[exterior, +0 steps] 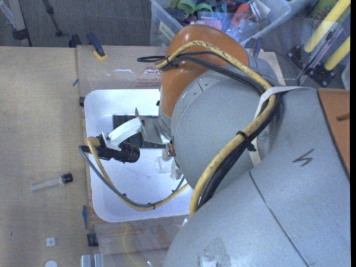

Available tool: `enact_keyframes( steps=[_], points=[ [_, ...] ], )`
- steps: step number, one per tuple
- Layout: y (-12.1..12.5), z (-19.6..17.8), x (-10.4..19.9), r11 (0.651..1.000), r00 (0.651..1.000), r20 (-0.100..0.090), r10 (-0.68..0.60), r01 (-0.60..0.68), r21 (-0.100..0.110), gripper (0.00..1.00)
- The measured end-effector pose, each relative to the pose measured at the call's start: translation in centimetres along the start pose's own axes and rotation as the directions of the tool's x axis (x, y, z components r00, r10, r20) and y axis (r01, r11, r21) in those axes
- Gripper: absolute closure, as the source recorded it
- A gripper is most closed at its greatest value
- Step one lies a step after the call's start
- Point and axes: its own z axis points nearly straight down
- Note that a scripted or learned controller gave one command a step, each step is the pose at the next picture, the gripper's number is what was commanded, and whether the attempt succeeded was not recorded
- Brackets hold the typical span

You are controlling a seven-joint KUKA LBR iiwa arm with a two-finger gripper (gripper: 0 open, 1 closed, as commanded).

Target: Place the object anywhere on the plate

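Observation:
My grey arm with its orange band (194,43) reaches far over the bench and covers most of both bins. The left white bin (103,107) shows bare floor along its left and front sides. My gripper (167,164) hangs low over the middle of this bin, mostly hidden under the wrist. A black block (125,120) lies or hangs in the bin just left of the wrist; I cannot tell what it is. Whatever sits under the arm is hidden.
A yellow and black cable (133,202) loops from the wrist down across the bin's floor. A small clear tube with a black cap (51,181) lies on the bench to the left. A clear tub of coloured toys (222,4) stands at the back.

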Motion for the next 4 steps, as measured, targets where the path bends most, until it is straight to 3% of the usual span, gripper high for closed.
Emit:
enact_keyframes(
  steps=[1,2,3,4],
  points=[
    [1.8,-6.8,9.2,0.993,0.993,-0.002,-0.117,0.117,0.0,1.0],
    [0.1,-0.5,0.9,0.996,0.996,0.003,-0.094,0.094,0.0,1.0],
    [1.0,-0.6,5.1,0.998,0.998,0.0,-0.068,0.068,0.0,1.0],
    [-0.1,2.4,-0.1,0.761,0.761,0.005,-0.649,0.649,0.006,1.0]
  ],
)
